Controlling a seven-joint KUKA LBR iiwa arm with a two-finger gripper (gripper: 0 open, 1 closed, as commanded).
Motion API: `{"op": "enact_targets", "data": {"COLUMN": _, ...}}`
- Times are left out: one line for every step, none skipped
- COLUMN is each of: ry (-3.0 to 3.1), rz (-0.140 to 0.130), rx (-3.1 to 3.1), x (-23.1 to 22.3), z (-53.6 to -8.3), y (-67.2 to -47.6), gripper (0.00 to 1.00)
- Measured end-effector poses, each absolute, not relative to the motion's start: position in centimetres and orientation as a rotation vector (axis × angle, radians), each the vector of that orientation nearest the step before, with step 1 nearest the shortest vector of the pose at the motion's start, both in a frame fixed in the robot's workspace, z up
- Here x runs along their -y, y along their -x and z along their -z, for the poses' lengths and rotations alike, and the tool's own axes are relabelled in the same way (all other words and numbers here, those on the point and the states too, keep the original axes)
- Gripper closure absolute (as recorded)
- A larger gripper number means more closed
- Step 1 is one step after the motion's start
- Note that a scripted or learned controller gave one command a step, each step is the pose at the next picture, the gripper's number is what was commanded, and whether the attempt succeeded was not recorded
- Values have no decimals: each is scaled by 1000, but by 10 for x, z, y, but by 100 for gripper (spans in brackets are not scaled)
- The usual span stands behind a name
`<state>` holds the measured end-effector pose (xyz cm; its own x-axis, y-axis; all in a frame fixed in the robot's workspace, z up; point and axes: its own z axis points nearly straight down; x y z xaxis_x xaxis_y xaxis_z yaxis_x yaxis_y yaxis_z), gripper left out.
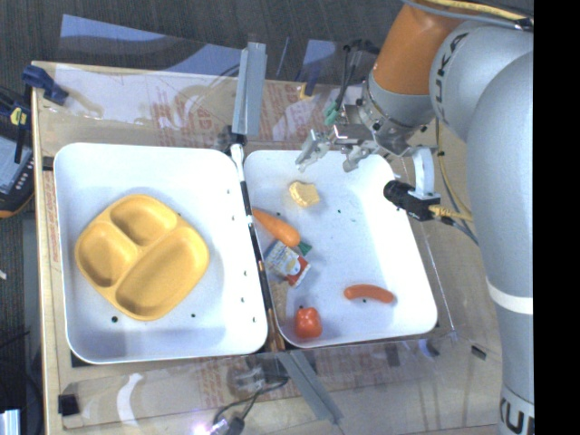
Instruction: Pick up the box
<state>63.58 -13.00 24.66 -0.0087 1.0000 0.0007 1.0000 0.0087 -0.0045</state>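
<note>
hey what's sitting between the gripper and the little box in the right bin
In the camera view, a pale yellow food piece and the carrot lie between the gripper and the box.

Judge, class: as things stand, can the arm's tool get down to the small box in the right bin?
Probably yes. The tool hangs open at the bin's far edge; the box lies uncovered, though a carrot crowds it.
</note>
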Motion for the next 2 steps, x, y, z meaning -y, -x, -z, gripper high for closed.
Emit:
{"op": "enact_targets", "data": {"ry": 2127, "rz": -7, "rx": 2308, "x": 143, "z": -100, "y": -601, "gripper": 0}}
{"op": "enact_targets", "data": {"ry": 2108, "rz": 0, "rx": 2331, "x": 174, "z": -94, "y": -510, "gripper": 0}}
